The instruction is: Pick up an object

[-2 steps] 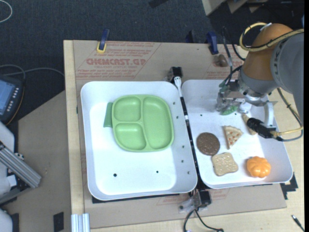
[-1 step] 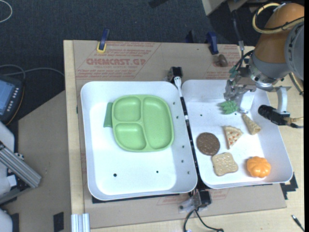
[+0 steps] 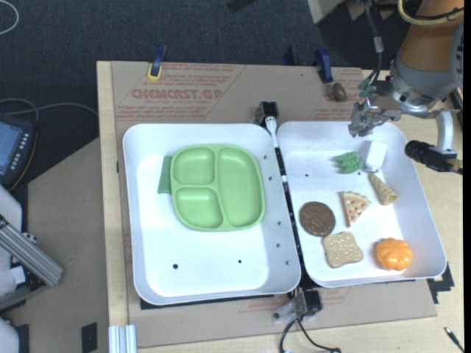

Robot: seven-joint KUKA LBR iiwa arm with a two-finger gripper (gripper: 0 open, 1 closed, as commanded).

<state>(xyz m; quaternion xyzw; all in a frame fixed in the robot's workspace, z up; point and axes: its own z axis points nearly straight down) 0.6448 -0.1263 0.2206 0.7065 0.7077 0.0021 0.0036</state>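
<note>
Right bin (image 3: pixel 419 219) holds the candidates — green leafy piece (image 3: pixel 349 162) and white block (image 3: pixel 376 153) lie just below the end effector (image 3: pixel 362 126), neither between its fingers. Further below it: cone-shaped item (image 3: pixel 383 190), pizza slice (image 3: pixel 355 206), brown round patty (image 3: pixel 317 218), toast (image 3: pixel 343 248), orange fruit (image 3: pixel 394 254). End effector hovers at the bin's far edge — grip state: cannot tell. Off to its lower left, green divided plate (image 3: pixel 218 187) in left bin (image 3: pixel 147 226).
</note>
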